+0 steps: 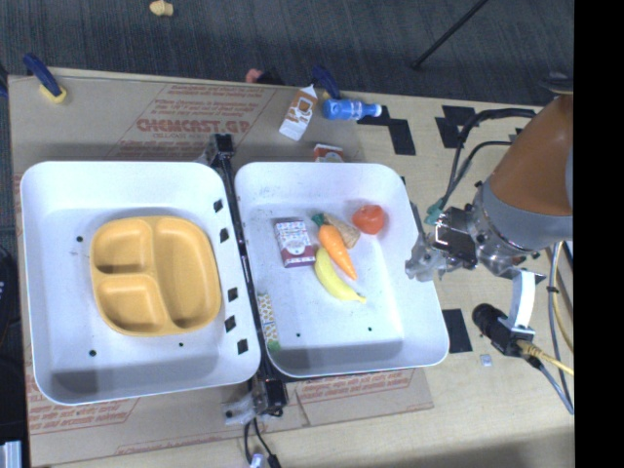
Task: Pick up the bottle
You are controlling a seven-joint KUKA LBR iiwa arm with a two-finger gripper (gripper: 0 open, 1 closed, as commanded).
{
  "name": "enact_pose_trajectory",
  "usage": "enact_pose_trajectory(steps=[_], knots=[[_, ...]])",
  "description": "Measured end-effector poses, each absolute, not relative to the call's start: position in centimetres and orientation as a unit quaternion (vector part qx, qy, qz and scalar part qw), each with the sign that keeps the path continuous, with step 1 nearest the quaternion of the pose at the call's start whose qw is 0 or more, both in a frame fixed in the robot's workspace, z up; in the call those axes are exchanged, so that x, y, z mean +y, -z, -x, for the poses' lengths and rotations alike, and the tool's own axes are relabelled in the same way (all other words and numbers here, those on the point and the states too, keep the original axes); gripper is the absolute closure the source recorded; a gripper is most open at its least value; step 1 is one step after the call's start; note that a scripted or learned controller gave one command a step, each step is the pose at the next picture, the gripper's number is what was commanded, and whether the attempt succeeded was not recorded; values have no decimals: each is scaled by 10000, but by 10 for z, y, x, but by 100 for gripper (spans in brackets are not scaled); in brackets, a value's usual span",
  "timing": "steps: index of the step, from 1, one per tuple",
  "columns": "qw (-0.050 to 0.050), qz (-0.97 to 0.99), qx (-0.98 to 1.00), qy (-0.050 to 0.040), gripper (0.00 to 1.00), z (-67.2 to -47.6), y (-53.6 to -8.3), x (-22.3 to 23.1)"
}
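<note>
Camera view: The bottle (349,110) lies on its side on the worktop (468,378), outside and behind the right bin (414,334). Its long axis runs left to right, blue body at left, pale narrow end pointing right. No label text is legible on it. Just left of it lies a small carton (297,113). Cardboard (185,120) beneath the bins bears red print, partly readable as "CHEMCAST". The claw (421,261) hangs over the right bin's right rim, well apart from the bottle; whether it is open or closed cannot be told.

The right bin holds a carrot (336,247), a banana (334,279), a tomato (370,218) and a small red packet (293,242). The left bin (44,359) holds a yellow divided tray (154,273).
</note>
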State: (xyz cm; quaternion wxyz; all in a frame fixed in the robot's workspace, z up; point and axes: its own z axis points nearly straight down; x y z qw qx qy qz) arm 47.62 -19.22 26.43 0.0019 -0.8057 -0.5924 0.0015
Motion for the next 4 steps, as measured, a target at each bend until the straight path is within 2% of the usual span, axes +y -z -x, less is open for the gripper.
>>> enact_pose_trajectory(steps=[1,2,3,4], knots=[[20,7693,-6389,-15,100,-476,-233,-156],[34,8418,-5398,-19,100,-476,-195,-202],[16,9294,-3691,-9,100,-477,-199,-198],[21,9778,-2097,-16,100,-476,-181,-207]])
